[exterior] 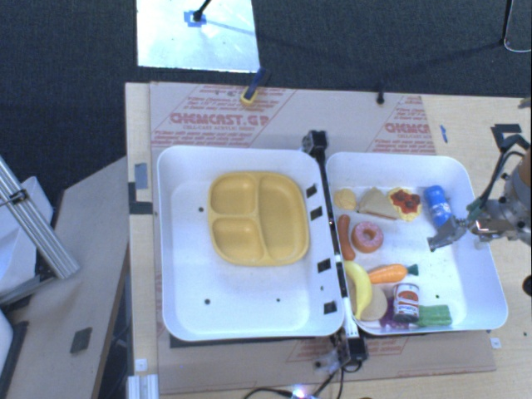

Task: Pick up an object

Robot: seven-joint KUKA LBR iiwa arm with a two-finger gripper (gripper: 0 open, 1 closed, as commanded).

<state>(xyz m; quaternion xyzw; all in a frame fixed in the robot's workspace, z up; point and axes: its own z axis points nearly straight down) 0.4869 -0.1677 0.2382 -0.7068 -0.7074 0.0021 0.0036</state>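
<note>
Grey two-finger gripper (445, 238) hovers over the right shallow white bin (478, 293), near its right wall, just beside a blue plastic bottle (435, 204); jaw state cannot be told. Pink-iced toy doughnut (367, 237), orange toy carrot (389, 273) and small red can (406, 300) lie in this bin. Left bin (179, 289) bears a yellow three-compartment plastic plate (256, 218).

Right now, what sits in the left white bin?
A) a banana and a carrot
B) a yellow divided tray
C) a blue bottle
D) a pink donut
B: the yellow divided tray lies alone in the left bin, while the banana, carrot, blue bottle and donut are all in the right bin.
</note>
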